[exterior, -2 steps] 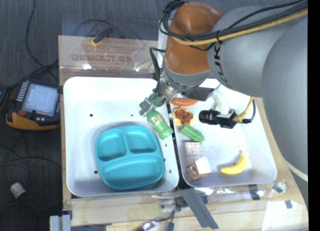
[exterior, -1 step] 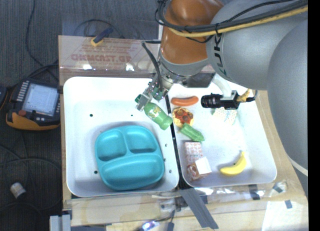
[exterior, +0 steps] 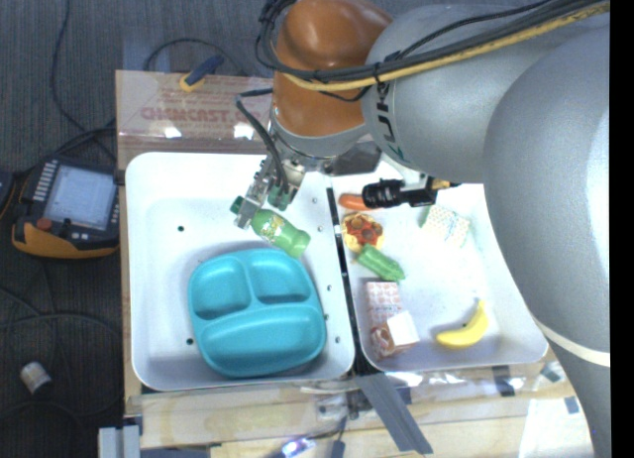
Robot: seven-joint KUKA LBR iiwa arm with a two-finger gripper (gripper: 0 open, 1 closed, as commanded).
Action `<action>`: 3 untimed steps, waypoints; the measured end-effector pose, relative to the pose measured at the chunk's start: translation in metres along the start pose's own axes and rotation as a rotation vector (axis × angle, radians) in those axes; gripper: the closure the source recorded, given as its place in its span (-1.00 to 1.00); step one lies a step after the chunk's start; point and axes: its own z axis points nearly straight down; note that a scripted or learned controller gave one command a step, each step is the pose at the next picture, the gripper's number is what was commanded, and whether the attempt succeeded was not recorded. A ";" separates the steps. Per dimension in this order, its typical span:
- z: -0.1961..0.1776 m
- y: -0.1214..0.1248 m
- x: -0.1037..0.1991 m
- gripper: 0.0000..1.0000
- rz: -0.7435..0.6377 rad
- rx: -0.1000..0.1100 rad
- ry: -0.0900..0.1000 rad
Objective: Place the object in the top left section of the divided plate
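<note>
One green bottle (exterior: 280, 232) lying tilted on the floor of the left bin (exterior: 158, 248), just beyond the far rim of the blue divided plate (exterior: 260, 312). Directly above its capped end, gripper (exterior: 265, 194) pointing down from the grey and orange arm (exterior: 327, 59); finger spread hard to tell, grasp unclear. In the right bin (exterior: 495, 278), banana (exterior: 464, 327), green vegetable (exterior: 380, 264), small boxes (exterior: 388, 317). Far corner hidden by the arm.
</note>
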 end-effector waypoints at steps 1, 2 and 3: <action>0.000 0.000 0.000 -1.00 0.000 -0.001 0.000; 0.000 0.000 0.000 -1.00 0.000 -0.001 0.000; 0.049 -0.009 0.026 -1.00 -0.004 0.001 0.000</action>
